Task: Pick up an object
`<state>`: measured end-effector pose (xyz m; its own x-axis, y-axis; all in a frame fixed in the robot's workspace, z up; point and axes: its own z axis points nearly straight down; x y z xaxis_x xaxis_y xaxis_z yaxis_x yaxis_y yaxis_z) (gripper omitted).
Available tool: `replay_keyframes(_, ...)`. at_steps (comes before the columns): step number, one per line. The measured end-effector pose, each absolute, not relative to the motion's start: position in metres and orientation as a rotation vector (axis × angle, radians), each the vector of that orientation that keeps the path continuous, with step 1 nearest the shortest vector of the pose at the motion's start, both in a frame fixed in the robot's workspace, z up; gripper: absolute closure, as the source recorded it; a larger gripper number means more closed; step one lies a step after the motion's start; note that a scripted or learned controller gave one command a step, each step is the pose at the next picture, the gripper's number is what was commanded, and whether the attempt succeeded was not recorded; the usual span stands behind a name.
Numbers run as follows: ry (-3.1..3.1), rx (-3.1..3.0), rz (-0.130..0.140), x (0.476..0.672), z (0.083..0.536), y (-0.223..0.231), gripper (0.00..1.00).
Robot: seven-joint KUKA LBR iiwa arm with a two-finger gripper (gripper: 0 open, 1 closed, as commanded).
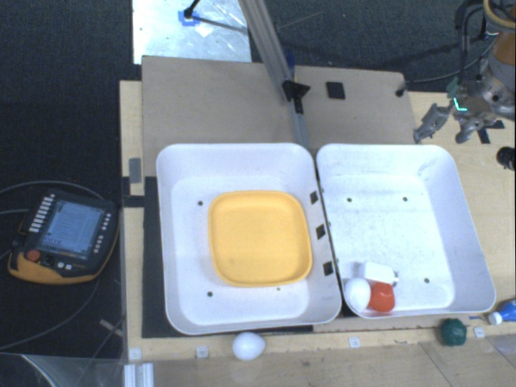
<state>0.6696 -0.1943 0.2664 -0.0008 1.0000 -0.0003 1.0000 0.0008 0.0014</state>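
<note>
Two bins sit before you. Your gripper hangs above the far right corner of the right bin, jaws spread wide and holding nothing. Well apart from it, in that bin's near left corner, a white ball, an orange-red piece and a white block crowd together, touching. A yellow plate lies flat in the left bin. All three small items look light and rigid; the ball likely rolls, so close across its middle.
</note>
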Motion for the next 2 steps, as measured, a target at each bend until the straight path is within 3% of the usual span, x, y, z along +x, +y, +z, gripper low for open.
replay_keyframes(1, 2.221, 2.22, 0.001, 0.67, 0.266, -0.194, 0.0)
replay_keyframes(2, 2.223, 2.222, -0.001, 0.664, 0.221, -0.188, 0.0)
